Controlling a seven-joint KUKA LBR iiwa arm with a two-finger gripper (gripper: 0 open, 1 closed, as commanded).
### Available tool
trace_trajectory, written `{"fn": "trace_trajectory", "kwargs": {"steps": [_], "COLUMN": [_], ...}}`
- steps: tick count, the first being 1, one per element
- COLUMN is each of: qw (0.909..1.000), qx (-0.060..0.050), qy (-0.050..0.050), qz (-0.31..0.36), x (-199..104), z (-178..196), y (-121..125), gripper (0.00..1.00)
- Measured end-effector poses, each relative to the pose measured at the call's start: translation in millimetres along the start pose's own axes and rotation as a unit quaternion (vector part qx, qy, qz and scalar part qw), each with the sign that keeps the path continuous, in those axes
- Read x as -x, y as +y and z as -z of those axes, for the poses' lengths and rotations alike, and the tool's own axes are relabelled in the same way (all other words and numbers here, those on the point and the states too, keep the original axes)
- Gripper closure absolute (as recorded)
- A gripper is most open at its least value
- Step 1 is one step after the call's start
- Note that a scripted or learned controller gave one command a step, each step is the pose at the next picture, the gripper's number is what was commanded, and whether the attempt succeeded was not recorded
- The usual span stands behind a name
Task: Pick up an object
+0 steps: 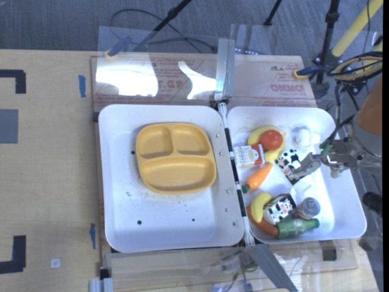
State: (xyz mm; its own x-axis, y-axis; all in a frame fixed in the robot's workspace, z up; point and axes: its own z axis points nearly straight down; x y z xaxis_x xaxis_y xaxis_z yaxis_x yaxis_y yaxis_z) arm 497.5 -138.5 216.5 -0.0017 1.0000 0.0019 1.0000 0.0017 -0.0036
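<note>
Hand (pixel 299 173) hovered low in the right bin (pixel 346 208), its grip state impossible to tell, beside the cow-patterned carton (pixel 289 160). Nearest that carton lay the carrot (pixel 259 176). A clean pick likely needed squaring over one isolated item.

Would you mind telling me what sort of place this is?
Probably a robotics lab: two white bins on a bench, one with toy food like a carrot, and camera stands on grey carpet.
</note>
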Motion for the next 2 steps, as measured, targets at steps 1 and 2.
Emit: {"fn": "trace_trajectory", "kwargs": {"steps": [1, 2], "qw": [0.9948, 0.9949], "qx": [0.0, 0.002], "qy": [0.0, -0.001], "qz": [0.102, 0.101], "x": [30.9, 32.0], "z": [-101.1, -91.8], "y": [52.1, 53.0], "gripper": [0.0, 1.0]}}
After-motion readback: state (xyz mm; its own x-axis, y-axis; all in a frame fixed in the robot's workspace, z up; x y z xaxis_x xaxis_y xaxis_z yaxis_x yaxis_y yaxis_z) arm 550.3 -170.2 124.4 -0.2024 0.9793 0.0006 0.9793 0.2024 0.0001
